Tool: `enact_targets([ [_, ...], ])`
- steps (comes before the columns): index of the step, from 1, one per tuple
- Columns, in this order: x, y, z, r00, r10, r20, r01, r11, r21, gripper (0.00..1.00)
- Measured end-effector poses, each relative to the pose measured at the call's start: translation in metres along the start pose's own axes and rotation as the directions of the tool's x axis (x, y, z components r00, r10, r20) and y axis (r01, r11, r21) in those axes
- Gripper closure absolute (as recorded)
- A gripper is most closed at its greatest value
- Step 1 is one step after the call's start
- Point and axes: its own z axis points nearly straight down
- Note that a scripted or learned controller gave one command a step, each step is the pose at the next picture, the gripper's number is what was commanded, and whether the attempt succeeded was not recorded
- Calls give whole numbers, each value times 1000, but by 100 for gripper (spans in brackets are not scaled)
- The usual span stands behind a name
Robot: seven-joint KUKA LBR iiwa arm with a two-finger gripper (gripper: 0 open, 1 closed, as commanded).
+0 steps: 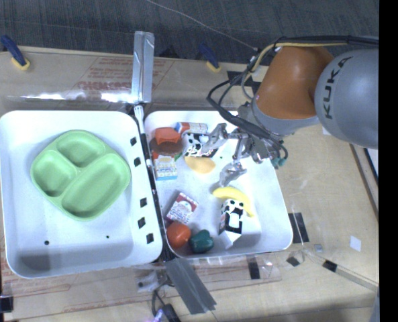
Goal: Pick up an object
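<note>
Two bins on my worktop; right bin (pixel 279 213) holds the banana (pixel 233 194) at five o'clock. My pincer (pixel 227 154) hangs above it, fingers apart, gripping nothing.

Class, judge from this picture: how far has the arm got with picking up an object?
Done: the gripper has reached into the right bin. In hand: nothing shows between its fingers, which hang spread above the banana and beside the cow-patterned carton. Left: closing on one item and lifting it; all the items lie in that bin, and the green tray sits in the left bin.
</note>
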Motion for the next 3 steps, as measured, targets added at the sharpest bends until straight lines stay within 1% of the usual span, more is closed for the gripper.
enact_targets([
  [1, 64, 32, 75, 995, -104, -6, 104, 995, -4, 0],
  [2, 62, 34, 64, 994, -113, -3, 113, 994, -3, 100],
  [3, 40, 72, -77, 997, -75, 7, 75, 997, 2, 100],
])
